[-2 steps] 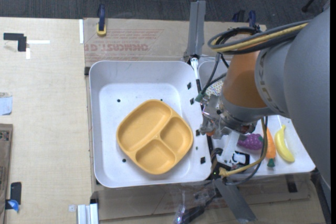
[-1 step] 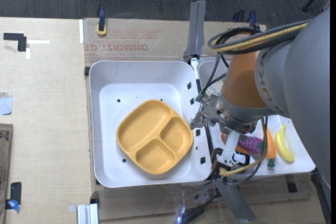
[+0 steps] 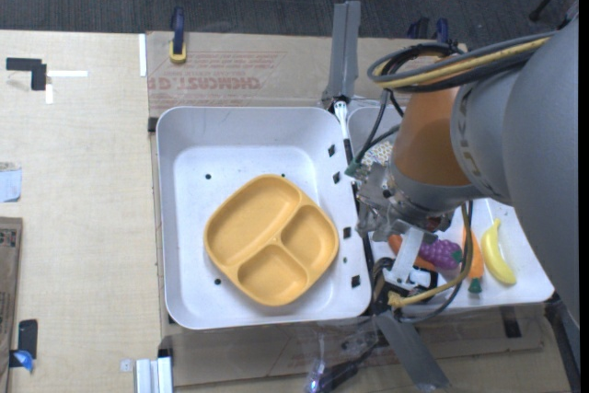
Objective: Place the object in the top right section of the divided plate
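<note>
A yellow divided plate with three sections lies in the left white bin. My gripper reaches down into the right bin, near that bin's left wall, and the grey wrist with its orange band hides most of it. Around the gripper lie a bunch of purple grapes, an orange carrot and a small orange piece. A yellow banana rests further right. I cannot make out anything held in the gripper.
The raised wall between the two bins runs just left of the gripper. Cables loop under the wrist. A cardboard sheet lies behind the bins, with a clamp on it.
</note>
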### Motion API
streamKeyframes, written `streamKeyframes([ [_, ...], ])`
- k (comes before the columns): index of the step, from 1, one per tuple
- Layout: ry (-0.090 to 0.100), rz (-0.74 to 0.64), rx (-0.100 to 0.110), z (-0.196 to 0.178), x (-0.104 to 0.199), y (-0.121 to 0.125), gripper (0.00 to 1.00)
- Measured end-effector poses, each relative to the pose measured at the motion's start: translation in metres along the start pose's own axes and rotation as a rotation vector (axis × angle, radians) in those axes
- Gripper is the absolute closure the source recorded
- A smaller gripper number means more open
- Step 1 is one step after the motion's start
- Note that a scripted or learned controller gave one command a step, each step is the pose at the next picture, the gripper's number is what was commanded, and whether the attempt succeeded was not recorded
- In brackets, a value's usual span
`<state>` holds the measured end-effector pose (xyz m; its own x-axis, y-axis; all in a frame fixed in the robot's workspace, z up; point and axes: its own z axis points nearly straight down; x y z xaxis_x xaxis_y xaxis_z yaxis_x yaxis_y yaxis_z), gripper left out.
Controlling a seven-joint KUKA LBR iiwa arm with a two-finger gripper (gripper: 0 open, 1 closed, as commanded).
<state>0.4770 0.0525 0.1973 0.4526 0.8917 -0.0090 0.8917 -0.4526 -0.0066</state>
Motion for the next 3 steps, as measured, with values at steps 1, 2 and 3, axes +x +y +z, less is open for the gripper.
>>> streamKeyframes([
  [1, 0.003, -0.251, -0.006, -0.23, -0.04, 0.02, 1.0],
  [2, 0.003, -0.251, -0.005, -0.23, -0.04, 0.02, 0.0],
  [3, 0.003, -0.291, -0.005, -0.243, -0.057, 0.056, 0.0],
])
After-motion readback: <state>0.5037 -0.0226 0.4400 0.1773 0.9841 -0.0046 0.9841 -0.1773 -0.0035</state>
